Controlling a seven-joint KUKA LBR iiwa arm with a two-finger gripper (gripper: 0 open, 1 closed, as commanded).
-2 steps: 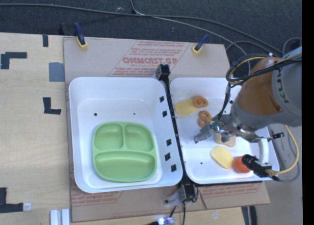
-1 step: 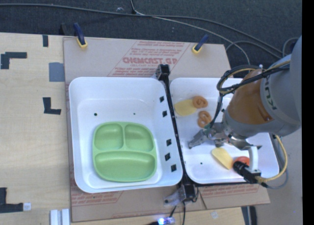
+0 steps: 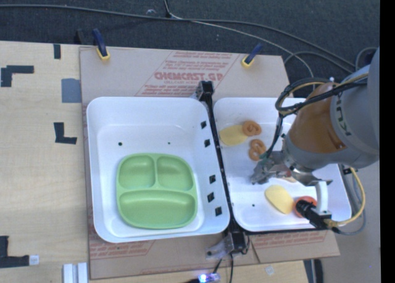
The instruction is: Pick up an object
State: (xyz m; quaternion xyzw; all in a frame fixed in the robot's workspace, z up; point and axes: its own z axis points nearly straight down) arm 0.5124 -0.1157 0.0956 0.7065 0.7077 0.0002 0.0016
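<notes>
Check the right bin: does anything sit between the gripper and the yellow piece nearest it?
Nothing visible does. The gripper hangs low in the right bin, and the yellow piece lies just beside it with bare white floor between. The orange pieces lie on the gripper's far side.

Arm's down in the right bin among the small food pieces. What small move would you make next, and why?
Probably a short nudge toward the near wall, then lower onto the yellow piece. The gripper sits over bare floor of the right bin, with that piece lying free just beyond it and nothing visibly between the fingers. The orange piece is also near, but the arm crowds it.
</notes>
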